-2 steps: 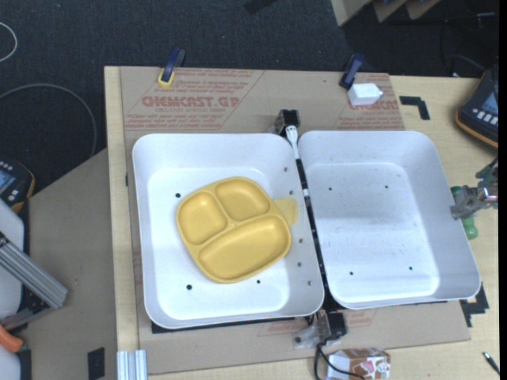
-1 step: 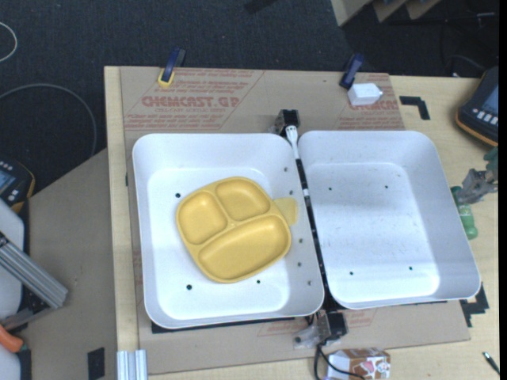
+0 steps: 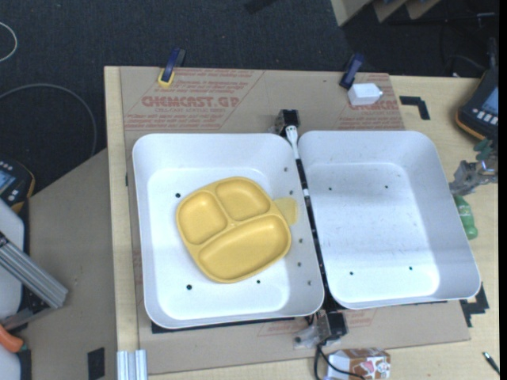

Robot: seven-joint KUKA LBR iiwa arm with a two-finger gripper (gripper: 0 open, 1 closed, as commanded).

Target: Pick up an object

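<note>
A yellow divided plate with three compartments lies in the left white bin, slightly right of its middle. A small yellow tab pokes out from under the plate's right side near the bin's inner wall. The right white bin sits beside it.
Both bins rest on a brown board held by blue clamps at the back. A white block sits behind the right bin. A green item and metal bracket stand at the right bin's outer edge.
</note>
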